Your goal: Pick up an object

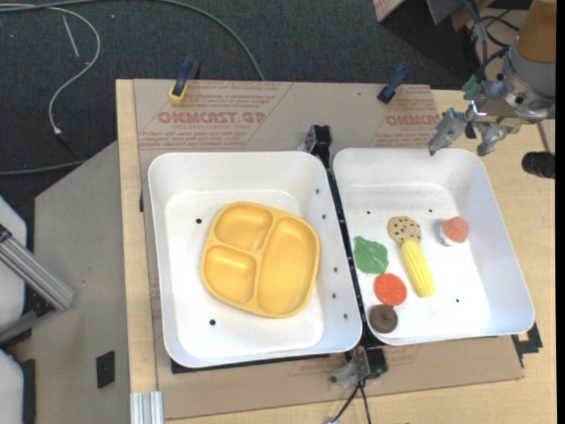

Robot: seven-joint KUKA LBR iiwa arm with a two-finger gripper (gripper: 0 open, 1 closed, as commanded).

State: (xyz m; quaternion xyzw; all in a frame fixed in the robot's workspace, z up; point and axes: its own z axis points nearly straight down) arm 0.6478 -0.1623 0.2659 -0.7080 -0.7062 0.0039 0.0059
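The right bin (481, 184) holds several play-food pieces: a green leafy piece (371, 254), a speckled cookie (403, 229), a yellow corn cob (418, 268), a red tomato (389, 289), a brown round piece (383, 318) and a red-and-white piece (455, 230). My gripper (466, 132) hangs open above the bin's far right rim, with nothing between its fingers. It stands well back from the food pieces.
The left bin (168, 184) holds a yellow divided plate (261, 259). Blue clamps (183, 79) (393, 84) grip the cardboard base at the back. A black latch (319, 138) sits between the bins. Cables run over the dark floor at the left.
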